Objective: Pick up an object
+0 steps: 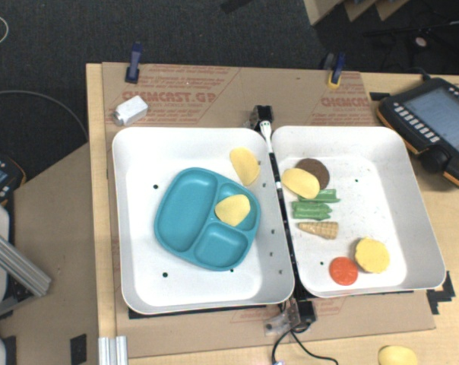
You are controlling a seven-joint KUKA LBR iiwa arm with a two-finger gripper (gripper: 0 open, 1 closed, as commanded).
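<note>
We count two white bins: left bin [131, 204], right bin [412, 204]. Left one holds one teal divided tray [180, 211] with one yellow piece [232, 210] in its right compartment, plus one yellow piece [245, 165] near the bin's right wall. Right bin: one yellow piece [300, 182] overlapping a brown disc [316, 170], green beans [314, 204], a waffle cone [319, 229], red tomato [343, 271], yellow lemon [372, 255] near the front edge. Right bin's back right is open floor. We see no claw, so can't tell its state
</note>
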